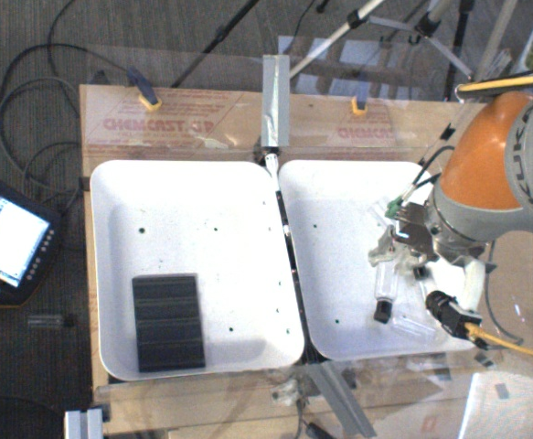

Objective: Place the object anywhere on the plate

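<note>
The thing to be moved is hard to pick out. The likeliest candidate is a small dark piece [382, 314] low in the right bin [339, 199], at about 5 o'clock within it. It could equally be part of the tool. It sits at the lower end of a clear strip whose long axis runs 12 to 6 o'clock.

The gripper [403, 277] hangs directly over that spot, the piece at its 7 o'clock. I cannot tell whether the gripper is open, closed or holding anything.

The plate [167, 323], a dark ribbed slab, lies flat in the left bin [184, 199] at its 7 o'clock corner, long axis also 12 to 6. From the gripper it lies toward 9 o'clock, well apart, so the carry must cross the rims between the bins on the counter [193, 122].
</note>
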Controlling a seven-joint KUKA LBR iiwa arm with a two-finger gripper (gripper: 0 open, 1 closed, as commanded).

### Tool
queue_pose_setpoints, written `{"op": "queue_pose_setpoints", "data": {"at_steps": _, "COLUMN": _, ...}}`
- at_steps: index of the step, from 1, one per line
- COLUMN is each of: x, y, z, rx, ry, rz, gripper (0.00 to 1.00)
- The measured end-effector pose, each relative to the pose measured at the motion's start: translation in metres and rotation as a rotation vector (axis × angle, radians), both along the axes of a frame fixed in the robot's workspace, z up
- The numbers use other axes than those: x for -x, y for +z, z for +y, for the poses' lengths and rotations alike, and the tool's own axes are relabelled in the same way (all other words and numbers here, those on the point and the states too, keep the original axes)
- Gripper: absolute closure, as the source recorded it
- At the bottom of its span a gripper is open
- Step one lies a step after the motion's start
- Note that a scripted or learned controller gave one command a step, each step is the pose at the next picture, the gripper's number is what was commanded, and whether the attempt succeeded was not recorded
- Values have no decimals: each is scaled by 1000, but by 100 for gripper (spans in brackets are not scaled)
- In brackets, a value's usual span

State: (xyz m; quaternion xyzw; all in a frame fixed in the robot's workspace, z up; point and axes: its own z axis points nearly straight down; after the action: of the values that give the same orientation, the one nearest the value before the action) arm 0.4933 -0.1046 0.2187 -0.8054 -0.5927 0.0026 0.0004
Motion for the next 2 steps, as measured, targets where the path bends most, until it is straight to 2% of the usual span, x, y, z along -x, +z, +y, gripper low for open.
{"op": "queue_pose_setpoints", "data": {"at_steps": 1, "x": -33, "y": -8, "z": 80, "rx": -2, "ry": 108, "rz": 0, "gripper": 100}}
{"op": "queue_pose_setpoints", "data": {"at_steps": 2, "x": -1, "y": 14, "z": 149, "rx": -2, "ry": 130, "rz": 1, "gripper": 100}}
